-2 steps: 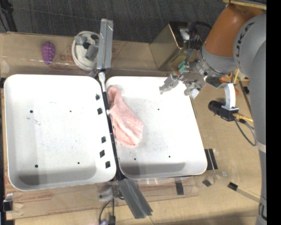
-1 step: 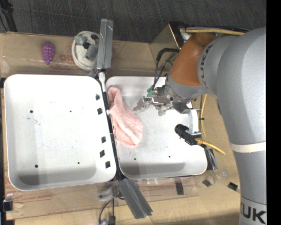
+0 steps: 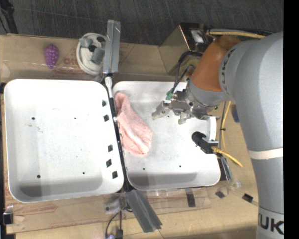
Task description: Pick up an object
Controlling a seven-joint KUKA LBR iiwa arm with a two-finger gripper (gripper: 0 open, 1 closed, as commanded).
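A crumpled pink cloth lies in the right bin, against its left wall. My gripper hangs over the middle of that bin, to the right of the cloth and apart from it. Its fingers stand spread with nothing between them. The grey arm with its orange band comes in from the right and covers the bin's right part.
The left bin sits beside the right one, parted by a metal divider with black clips. A purple object and a white coil lie on the bench behind the left bin.
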